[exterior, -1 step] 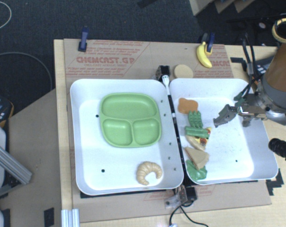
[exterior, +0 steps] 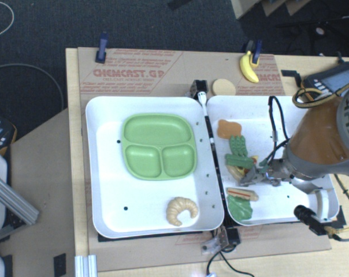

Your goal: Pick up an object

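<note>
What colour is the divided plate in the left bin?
Light green; the divided plate shows plainly in the camera view.

A grey KUKA arm with a broad orange band above its wrist. Black cables loop along its left side, with another coil at its far end. A small metallic two-finger gripper caps the wrist; a black fitting sits at the near right.

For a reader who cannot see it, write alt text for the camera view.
The gripper reaches from the right into the right bin, low among toy foods beside a green cactus-like toy. The left bin holds a green divided plate and a croissant.
</note>
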You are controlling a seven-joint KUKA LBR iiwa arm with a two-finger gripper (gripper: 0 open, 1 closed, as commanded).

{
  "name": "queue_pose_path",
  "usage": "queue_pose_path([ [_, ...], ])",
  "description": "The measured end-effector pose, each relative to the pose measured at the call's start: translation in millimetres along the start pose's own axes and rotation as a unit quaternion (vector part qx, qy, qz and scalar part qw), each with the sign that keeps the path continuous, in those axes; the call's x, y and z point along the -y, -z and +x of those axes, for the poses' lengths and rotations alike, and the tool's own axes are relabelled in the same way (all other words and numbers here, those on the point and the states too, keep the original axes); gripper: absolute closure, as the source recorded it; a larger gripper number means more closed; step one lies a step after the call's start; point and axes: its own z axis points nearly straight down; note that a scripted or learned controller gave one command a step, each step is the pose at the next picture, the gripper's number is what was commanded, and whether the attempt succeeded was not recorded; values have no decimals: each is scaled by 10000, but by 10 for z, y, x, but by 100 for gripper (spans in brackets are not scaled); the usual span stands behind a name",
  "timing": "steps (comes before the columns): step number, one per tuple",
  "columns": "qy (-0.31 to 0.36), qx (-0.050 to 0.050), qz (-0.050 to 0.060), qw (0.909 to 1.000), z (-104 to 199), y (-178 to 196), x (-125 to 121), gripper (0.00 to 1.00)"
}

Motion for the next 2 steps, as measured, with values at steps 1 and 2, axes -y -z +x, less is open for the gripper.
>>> queue_pose_path([
  [1,36,7,-33,10000,-245,67,-426,0],
  [2,52,12,-51,10000,228,71,-888,0],
])
